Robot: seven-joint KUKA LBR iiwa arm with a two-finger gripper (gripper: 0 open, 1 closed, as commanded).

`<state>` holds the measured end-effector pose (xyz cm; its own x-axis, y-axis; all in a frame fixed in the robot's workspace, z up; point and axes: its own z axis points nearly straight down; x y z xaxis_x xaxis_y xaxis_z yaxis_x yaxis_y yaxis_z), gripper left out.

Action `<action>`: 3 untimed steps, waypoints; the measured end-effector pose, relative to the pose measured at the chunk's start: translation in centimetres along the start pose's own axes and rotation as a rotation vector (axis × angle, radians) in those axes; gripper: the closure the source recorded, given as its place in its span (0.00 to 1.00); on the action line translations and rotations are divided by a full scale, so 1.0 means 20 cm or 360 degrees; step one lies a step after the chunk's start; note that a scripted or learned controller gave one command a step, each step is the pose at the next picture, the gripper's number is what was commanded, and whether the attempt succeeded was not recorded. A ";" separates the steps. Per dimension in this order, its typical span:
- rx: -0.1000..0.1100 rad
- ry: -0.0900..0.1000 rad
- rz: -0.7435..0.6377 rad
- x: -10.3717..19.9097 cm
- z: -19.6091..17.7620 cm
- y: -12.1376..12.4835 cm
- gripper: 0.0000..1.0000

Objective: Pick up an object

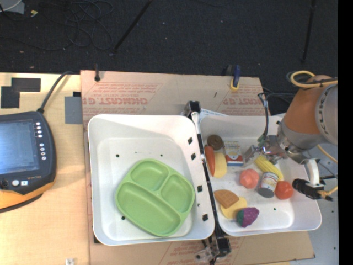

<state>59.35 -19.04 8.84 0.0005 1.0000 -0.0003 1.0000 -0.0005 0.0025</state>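
Observation:
The right bin [309, 221] holds several toy foods. A brown round piece [215, 142], an orange carrot [209, 160], a yellow wedge [220, 165] and a small white box [234, 154] lie at its left. Toward the middle are a pink piece [249, 178], a yellow corn cob [268, 167], a small can [267, 184] and a red tomato [284, 190]. Near the front lie a tan bread slice [226, 197] and purple grapes [247, 217]. My gripper [263, 150] hangs low over the bin, just above the corn cob's far end.
The left bin [105, 148] bears a green divided plate [155, 196]. A black divider [199, 170] with clips runs between the bins. A tablet pendant [25, 150] lies at the far left of the bench. The arm's orange band [306, 112] stands over the right bin's far right corner.

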 end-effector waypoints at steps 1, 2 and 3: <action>0.0004 0.0000 -0.0007 -0.09 0.01 0.26 0.00; 0.0008 0.0002 0.0000 -0.09 0.00 0.06 0.00; 0.0002 0.0000 0.0004 0.00 0.00 -0.12 0.00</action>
<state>56.85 -19.03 8.88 0.0031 1.0000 -0.0001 1.0000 -0.0031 0.0011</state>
